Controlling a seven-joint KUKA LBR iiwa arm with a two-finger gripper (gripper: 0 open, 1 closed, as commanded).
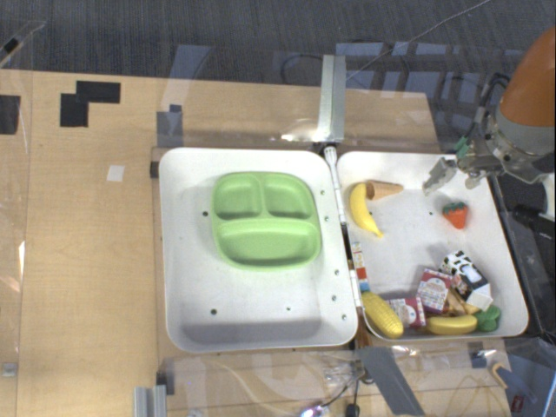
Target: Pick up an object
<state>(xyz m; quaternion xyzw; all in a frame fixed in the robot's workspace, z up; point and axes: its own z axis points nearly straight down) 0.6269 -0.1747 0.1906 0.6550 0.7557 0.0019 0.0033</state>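
pincer (453,174): up at 1 o'clock of the right bin (417,241), fingers spread wide, nothing between them
strawberry (456,215): toy one, just below the pincer, not touching
banana (364,208): near the bin's left wall, ice cream cone (382,189) at its top end
5 o'clock corner: corn cob (382,314), small carton (432,292), more toys piled up
left bin (187,233): green divided plate (263,219) sitting in the middle
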